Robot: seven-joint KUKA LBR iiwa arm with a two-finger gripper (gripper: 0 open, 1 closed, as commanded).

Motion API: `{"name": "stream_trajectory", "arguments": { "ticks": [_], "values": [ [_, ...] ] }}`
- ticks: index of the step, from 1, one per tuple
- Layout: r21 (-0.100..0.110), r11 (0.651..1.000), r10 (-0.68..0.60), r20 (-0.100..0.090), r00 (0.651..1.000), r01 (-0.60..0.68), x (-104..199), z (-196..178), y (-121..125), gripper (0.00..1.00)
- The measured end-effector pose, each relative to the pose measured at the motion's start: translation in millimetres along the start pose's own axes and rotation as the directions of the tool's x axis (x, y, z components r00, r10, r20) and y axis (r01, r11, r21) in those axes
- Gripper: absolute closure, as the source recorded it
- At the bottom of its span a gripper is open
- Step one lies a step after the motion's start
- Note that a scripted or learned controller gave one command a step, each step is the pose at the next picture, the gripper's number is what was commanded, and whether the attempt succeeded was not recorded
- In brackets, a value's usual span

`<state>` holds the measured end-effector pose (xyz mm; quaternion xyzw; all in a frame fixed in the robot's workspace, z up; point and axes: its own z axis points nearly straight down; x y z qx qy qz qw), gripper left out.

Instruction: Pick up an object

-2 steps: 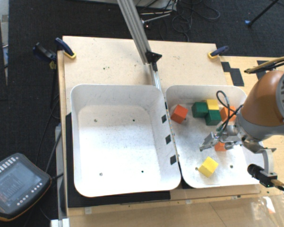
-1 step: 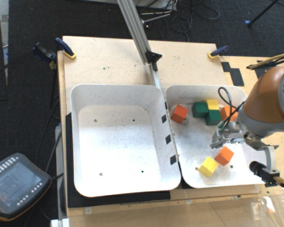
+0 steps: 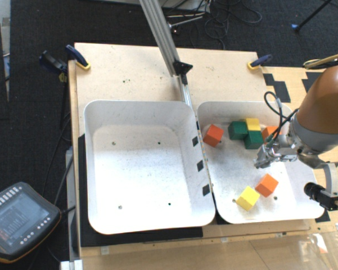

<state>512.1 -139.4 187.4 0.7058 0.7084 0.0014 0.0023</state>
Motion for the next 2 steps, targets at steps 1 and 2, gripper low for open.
{"name": "stream_trajectory", "arguments": {
  "ticks": [1, 2],
  "values": [
    [0.001, 1.000, 0.000, 0.000, 1.000, 0.000, 0, -20, 2, 1.00],
    [0.004, 1.000, -0.004, -0.002, 1.000, 0.004, 43, -27, 15, 1.00]
  ]
}}
